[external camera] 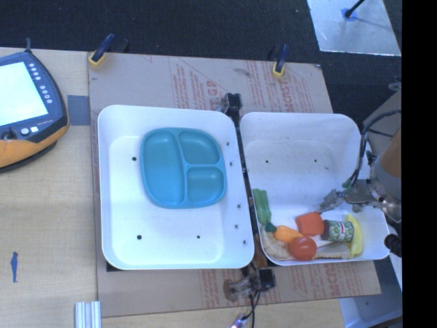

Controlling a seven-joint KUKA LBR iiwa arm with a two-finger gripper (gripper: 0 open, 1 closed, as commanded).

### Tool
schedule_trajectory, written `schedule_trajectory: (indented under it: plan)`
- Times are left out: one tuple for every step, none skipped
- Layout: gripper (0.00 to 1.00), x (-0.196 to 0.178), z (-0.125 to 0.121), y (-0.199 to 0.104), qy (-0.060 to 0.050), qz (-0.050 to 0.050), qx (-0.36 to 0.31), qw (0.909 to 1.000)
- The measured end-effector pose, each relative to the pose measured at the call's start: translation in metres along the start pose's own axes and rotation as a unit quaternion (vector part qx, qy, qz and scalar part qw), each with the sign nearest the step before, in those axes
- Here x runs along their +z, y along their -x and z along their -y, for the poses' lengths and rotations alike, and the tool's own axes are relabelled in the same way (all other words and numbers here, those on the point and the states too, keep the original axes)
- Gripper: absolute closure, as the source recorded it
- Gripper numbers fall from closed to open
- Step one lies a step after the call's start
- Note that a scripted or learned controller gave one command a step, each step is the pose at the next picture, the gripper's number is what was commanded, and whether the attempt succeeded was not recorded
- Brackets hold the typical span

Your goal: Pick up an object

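Several toy foods lie in the front part of the right bin (300,132): a green vegetable (261,207), an orange carrot (287,234), a red tomato (302,249), a red-orange block (310,223), a small green can (338,230) and a yellow banana (355,236). They rest partly on a flat beige piece (272,249). My gripper (345,198) reaches in from the right edge. It hovers low over the right bin, just behind the can and the block. Nothing is visibly held in it.
The left bin (123,231) holds a blue divided plate (183,167). A tablet-like pendant (27,108) lies on the bench at far left. Clamps (102,50) sit at the board's back edge and between the bins (233,103).
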State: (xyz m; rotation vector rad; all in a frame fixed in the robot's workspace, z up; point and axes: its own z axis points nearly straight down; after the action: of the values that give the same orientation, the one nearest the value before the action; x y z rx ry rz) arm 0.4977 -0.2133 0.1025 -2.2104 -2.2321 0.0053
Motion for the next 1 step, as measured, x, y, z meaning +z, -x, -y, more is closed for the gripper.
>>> schedule_trajectory:
  plan:
    - [0.00, 0.0107, 0.0207, -0.0558, 0.001, -0.001, 0.002, 1.0000]
